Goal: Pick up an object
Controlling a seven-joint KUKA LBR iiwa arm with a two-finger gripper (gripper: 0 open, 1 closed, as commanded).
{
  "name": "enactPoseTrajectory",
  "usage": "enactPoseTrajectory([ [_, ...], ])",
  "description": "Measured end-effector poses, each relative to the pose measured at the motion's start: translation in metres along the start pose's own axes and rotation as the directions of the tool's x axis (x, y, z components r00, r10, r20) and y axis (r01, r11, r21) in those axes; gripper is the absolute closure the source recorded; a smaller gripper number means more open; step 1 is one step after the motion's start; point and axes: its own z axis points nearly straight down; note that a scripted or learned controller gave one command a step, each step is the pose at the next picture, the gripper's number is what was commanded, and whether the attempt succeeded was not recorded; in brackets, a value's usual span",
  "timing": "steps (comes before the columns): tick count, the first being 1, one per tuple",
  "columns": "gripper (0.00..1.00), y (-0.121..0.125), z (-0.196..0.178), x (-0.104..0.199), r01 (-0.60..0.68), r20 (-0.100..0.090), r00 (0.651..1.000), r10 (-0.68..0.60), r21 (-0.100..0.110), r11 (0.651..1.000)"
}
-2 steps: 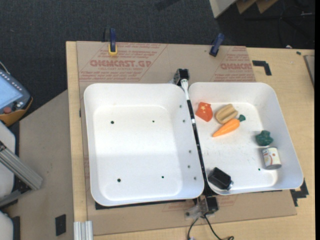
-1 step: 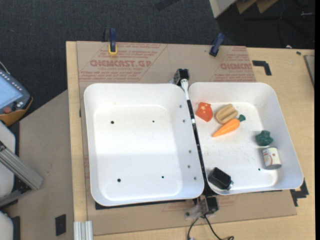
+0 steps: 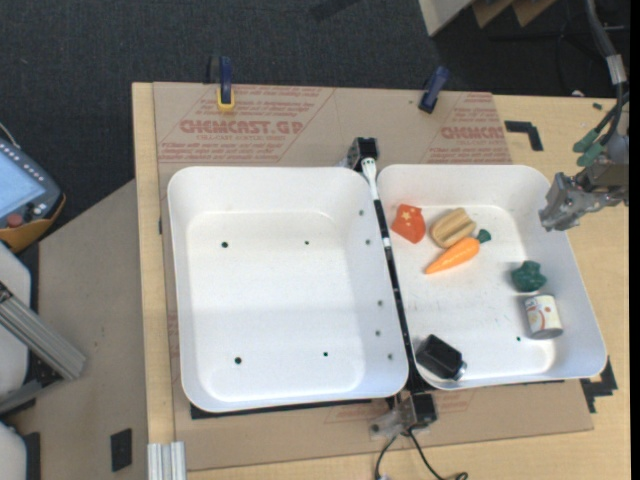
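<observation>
While the gripper [image 3: 562, 208] hangs at the 2 o'clock rim of the right bin [image 3: 500, 174], nothing is between its tips, so I judge this to be the approach step, with no pick begun. Whether it is open or closed I cannot tell; it is too small and blurred at this slant.

All the candidates lie in the right bin. A green lump [image 3: 528, 276] sits at about 7 o'clock from the gripper and is the nearest. A small can [image 3: 543, 315] lies just beyond it at 6 o'clock. Toward 9 o'clock a carrot [image 3: 453, 256] rests touching or just beside a tan roll [image 3: 452, 227], with a red piece [image 3: 408, 224] at the roll's 9 o'clock. A black block [image 3: 439, 356] lies at the bin's 7 o'clock rim.

My call for the next move: come inward from the rim and descend over the green lump, which stands apart from its neighbours. The crowded carrot and roll look a poorer target, and the block sits awkwardly against the wall.
</observation>
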Motion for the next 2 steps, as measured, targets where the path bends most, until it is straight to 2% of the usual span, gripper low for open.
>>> enactPoseTrajectory([
  [1,1.0,0.002,0.058,0.081,0.001,0.002,1.0,-0.001,-0.007,1.0],
  [2,1.0,0.003,0.044,0.136,-0.003,0.004,1.0,0.003,-0.018,1.0],
])
